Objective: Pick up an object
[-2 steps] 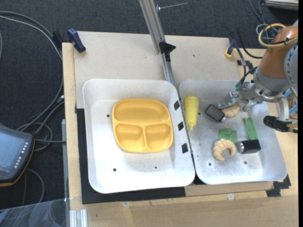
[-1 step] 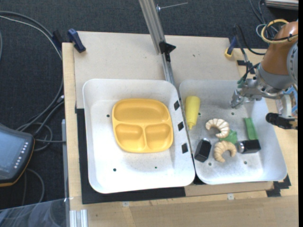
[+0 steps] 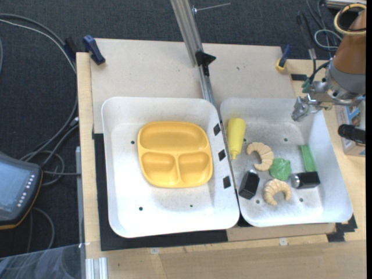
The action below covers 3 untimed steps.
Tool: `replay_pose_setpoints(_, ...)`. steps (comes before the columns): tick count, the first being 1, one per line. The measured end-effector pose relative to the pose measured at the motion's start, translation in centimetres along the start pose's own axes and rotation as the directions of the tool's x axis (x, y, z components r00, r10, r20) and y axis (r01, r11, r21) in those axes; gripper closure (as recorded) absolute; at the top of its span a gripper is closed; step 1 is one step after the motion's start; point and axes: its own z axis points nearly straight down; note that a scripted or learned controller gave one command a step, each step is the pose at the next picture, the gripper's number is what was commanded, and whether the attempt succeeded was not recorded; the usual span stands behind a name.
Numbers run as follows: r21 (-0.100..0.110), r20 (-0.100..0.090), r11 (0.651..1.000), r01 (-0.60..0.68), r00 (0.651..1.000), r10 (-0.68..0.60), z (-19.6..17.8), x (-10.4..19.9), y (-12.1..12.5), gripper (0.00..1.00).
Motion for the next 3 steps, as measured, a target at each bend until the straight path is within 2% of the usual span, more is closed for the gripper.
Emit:
replay_pose_setpoints(1,-0.001,0.000,1.000,0.000,1.000,0.000,-4.9,0.0,0.2,1.00)
replay_pose_setpoints(2,0.009,-0.006,1.000,0.004,1.000,-0.004,-4.5,5.8,-1.2,1.00)
replay_pose_setpoints(3,0.011,-0.005,1.000,0.003,1.000,-0.003,-4.0,10.6,-2.6,1.00)
